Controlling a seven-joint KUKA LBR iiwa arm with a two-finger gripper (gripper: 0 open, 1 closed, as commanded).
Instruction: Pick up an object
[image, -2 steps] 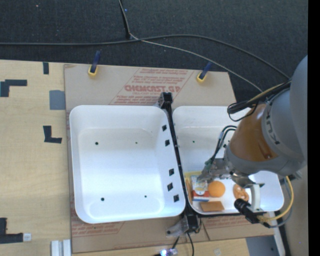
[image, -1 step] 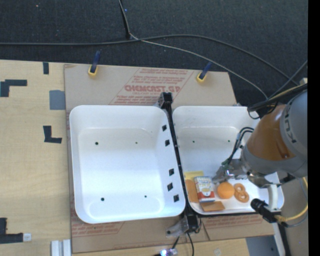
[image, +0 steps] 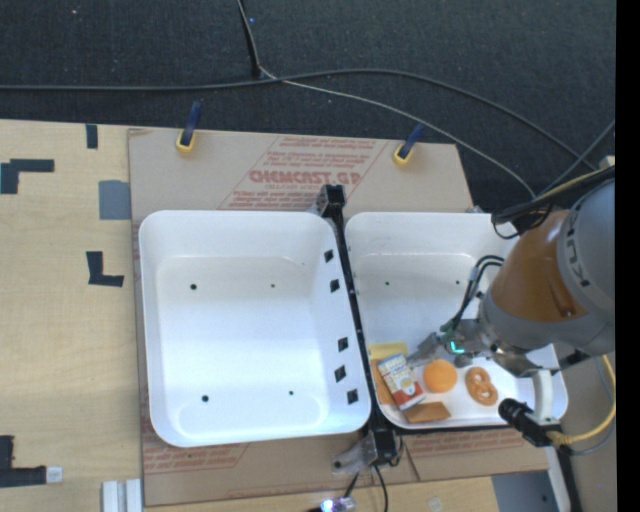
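Near edge: a black clip (image: 372, 447) with a cable sits at the front, where the two bins meet.
Right bin (image: 400, 240): shallow and white; all the loose things lie in its near part.
Orange ball (image: 440, 377): round, resting on the bin floor between the packet and the pretzel, just below the hand.
Pretzel (image: 480, 385): a small brown-orange twisted piece, just to the right of the ball and apart from it.
Packet (image: 394, 375): a yellow and red flat pack, lying at a tilt near the divider, left of the ball.
Brown block (image: 427, 411): a small flat tan piece at the near wall, touching the packet's lower end.
Hand (image: 452, 346): low over the near part of the right bin, just above the ball, with a green light on it; whether it is wide or narrow cannot be told, and nothing is seen held in it.
Arm (image: 545, 275): grey with an orange band, reaching in from the right over the right bin.
Left bin (image: 240, 250): white, beside the right bin, with small dark dots on its floor.
Divider (image: 342, 300): a dark strip running between the bins.
Counter (image: 60, 300): light wood with black marks; a brown cardboard sheet (image: 300, 170) with red print lies under the bins.
Far edge: two yellow-and-blue clamps (image: 187, 130) pin the cardboard; black cables cross dark cloth behind.
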